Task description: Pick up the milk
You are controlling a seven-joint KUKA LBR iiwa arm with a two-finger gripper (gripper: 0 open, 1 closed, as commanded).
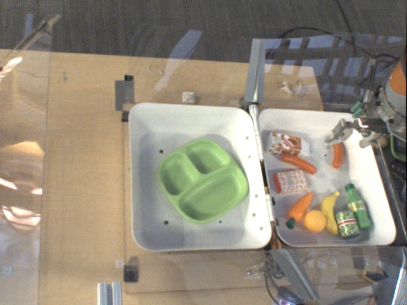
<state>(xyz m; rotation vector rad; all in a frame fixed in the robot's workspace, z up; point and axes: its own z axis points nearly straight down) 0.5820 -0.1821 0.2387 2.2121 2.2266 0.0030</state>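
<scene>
The milk [287, 143] is a small white carton with red-orange print, lying on its side in the upper left of the right bin [381, 189]. My gripper [351, 138] hovers over the bin's upper right part, about a hand's width to the right of the carton. Its fingers [336, 136] are spread open with nothing between them. A small red sausage [338, 155] lies just below the left fingertip.
Near the milk lie a longer sausage [299, 163] and a red checked packet [290, 182]. Further down are a carrot [300, 208], an orange [314, 221], a banana [329, 210], a can [346, 223] and a green bottle [359, 205]. The left bin [143, 170] holds a green divided plate [202, 180].
</scene>
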